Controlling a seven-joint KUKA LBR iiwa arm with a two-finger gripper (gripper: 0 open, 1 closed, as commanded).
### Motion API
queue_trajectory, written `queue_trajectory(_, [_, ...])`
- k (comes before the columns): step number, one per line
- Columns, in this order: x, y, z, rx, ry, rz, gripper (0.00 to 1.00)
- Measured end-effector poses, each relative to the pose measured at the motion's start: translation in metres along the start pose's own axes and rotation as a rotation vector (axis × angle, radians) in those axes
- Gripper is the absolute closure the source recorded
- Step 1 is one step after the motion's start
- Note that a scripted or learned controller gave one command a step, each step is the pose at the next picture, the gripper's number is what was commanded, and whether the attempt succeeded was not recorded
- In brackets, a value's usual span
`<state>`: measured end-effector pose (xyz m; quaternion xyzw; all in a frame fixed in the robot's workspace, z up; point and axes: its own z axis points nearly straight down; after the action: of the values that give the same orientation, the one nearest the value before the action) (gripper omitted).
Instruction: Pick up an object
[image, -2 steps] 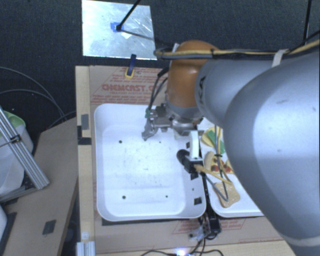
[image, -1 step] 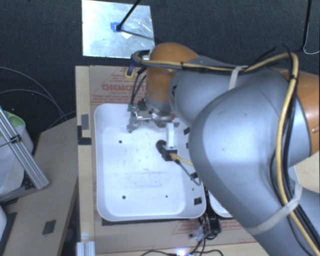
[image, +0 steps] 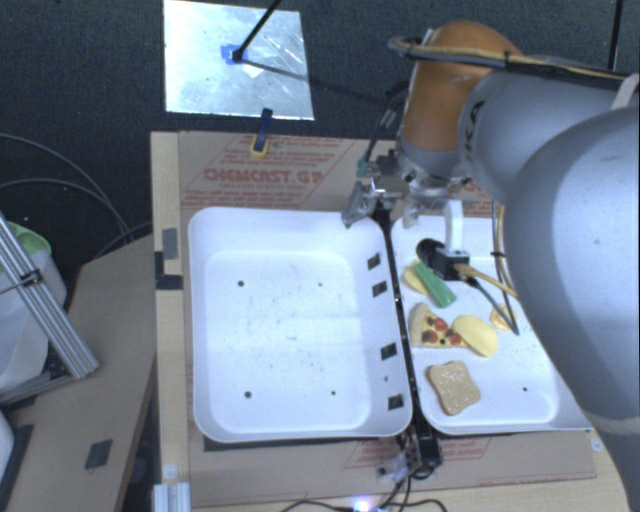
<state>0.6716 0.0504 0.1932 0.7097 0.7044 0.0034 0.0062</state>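
My gripper (image: 366, 203) hangs over the far end of the divider between the two bins, above the right bin's back left corner. The right bin (image: 530, 405) holds a green pod-shaped piece (image: 434, 285), a toy pizza slice (image: 431, 330), a yellow lemon-like piece (image: 477, 336), a slice of toy bread (image: 453, 387) and a small yellow piece (image: 501, 319) partly under the arm. The gripper is well behind and left of all of these and touches none. The arm's grey body hides the right bin's far right side.
The left bin (image: 215, 225) is a bare white tray with a few dark specks. Black clips (image: 381, 290) run along the divider. A foil sheet (image: 238, 57) and a blue-yellow clamp (image: 262, 133) lie beyond the bins.
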Motion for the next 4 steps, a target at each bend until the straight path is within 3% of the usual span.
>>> queue_trajectory(1, [0.104, -0.013, -0.143, -0.006, 0.013, -0.022, 0.0])
queue_trajectory(2, [0.09, -0.084, 0.011, 0.031, 0.001, -0.008, 0.0])
queue_trajectory(3, [0.112, -0.044, 0.114, 0.015, 0.004, -0.012, 0.0])
queue_trajectory(4, [0.077, -0.13, 0.075, 0.02, 0.004, -0.006, 0.0])
